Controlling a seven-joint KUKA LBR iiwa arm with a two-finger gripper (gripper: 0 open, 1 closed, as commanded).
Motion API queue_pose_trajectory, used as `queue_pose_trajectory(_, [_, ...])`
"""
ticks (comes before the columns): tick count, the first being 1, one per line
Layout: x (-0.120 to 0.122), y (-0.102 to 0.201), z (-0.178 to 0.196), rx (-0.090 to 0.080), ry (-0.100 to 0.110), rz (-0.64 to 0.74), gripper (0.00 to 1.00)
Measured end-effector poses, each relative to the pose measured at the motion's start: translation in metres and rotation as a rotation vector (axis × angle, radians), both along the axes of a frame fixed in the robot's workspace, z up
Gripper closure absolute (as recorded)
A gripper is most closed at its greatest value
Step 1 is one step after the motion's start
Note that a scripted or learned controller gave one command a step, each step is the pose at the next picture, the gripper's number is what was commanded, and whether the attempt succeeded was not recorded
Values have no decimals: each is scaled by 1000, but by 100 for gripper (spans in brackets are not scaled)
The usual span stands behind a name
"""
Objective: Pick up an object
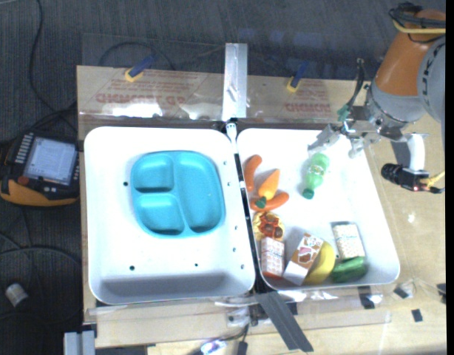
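The robot arm [408, 58] comes in from the top right corner. It is grey with a big orange band, and it bends down toward the back of the right bin [375, 198]. Its gripper [344, 136] hangs over the far right part of that bin. The two fingers are spread wide apart, one pointing left and one pointing right. Nothing is between them.

A green bottle [314, 173] lies just below the gripper, on the white floor of the bin. It is tilted, with its cap end pointing down and left. The left finger is close to the top of the bottle, but I cannot tell if it touches.

Other things sit in the same bin. Some orange carrots [262, 183] lie near the left wall, close to the middle divider. Below them is a small red and yellow packet [267, 225]. Near the front are a little box [272, 256], a white carton [304, 256], a yellow banana [323, 263], a green cucumber [348, 269] and a small can [347, 238], all packed close together.

The left bin [109, 272] holds a blue tray [177, 192] with three sections. It lies flat near the middle of that bin.
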State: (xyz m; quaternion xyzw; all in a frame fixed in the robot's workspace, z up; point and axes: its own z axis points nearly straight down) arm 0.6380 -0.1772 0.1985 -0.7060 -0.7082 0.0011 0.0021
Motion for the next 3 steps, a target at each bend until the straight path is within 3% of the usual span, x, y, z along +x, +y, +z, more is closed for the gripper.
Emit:
queue_pose_trajectory(1, [-15, -23, -104, 0, -1, -136, 0])
queue_pose_trajectory(2, [16, 13, -110, -10, -11, 61, 0])
queue_pose_trajectory(3, [24, -35, -12, -4, -2, 169, 0])
